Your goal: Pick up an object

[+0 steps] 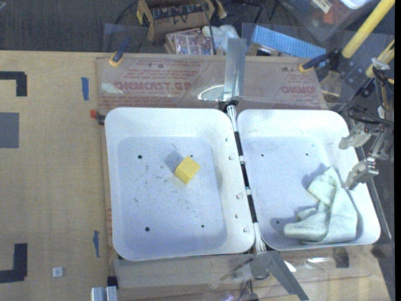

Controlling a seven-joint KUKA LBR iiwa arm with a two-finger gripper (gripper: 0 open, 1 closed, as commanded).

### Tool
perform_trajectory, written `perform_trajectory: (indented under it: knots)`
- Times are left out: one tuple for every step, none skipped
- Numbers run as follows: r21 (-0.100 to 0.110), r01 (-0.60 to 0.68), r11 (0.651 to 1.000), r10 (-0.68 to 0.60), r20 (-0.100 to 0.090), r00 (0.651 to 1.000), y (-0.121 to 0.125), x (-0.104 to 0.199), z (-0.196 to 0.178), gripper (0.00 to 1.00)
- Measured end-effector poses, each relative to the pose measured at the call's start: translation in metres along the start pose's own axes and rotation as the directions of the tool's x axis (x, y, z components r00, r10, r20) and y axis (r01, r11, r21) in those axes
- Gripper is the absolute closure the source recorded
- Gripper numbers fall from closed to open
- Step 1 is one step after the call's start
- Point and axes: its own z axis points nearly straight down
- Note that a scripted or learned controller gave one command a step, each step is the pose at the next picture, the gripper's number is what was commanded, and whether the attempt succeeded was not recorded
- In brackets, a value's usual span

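White cloth (pixel 322 212) lies crumpled just left of and below the gripper (pixel 362 158), whose fingers stand apart, released. A yellow block (pixel 187 170) sits far left in the other bin (pixel 125 137). Limp folds could slip a shallow pinch.

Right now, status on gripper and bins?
Gripper at right bin's right edge, beside white cloth. Yellow block sits alone in left bin. Nothing seen held.

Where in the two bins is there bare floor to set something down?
Left white bin: bare floor all round the small yellow block near its centre. Right white bin: free along the far and left sides; its near right corner is crowded by the crumpled white cloth, with the gripper at the right rim.
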Motion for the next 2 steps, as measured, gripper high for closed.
perform_trajectory:
  knots:
    - [-0.003, 0.23, 0.973, -0.23, -0.003, 0.973, 0.076, 0.034, 0.136, 0.0]
    - [-0.003, 0.581, 0.814, -0.581, 0.003, 0.814, 0.119, 0.041, 0.095, 0.0]
